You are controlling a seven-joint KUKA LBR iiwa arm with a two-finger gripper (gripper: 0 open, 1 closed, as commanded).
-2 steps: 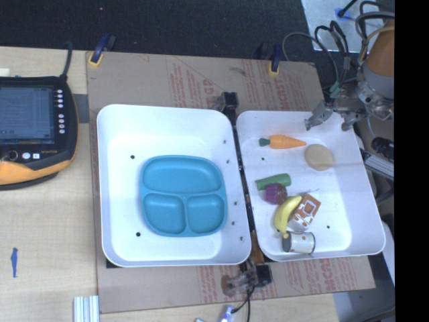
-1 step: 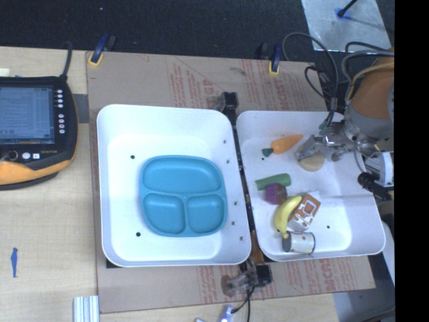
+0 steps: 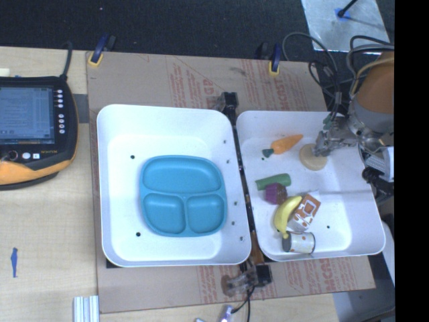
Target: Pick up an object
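The right bin (image 3: 355, 237) holds several small objects. An orange carrot (image 3: 287, 143) lies near its back. A tan round disc (image 3: 312, 159) sits just right of the carrot. My gripper (image 3: 325, 143) hangs low at the disc's upper right edge, with the arm's orange band (image 3: 377, 89) above it. Further forward lie a green piece (image 3: 273, 180), a purple piece (image 3: 275, 193), a yellow banana (image 3: 285, 215), an orange-and-white box (image 3: 308, 210) and a small can (image 3: 299, 243). Nothing is visible between the gripper's tips.
The left bin (image 3: 120, 139) holds a blue divided plate (image 3: 182, 195). A tablet-like pendant (image 3: 30, 123) lies at the far left of the bench. Cables (image 3: 315, 52) run behind the right bin. The right bin's right half is bare white floor.
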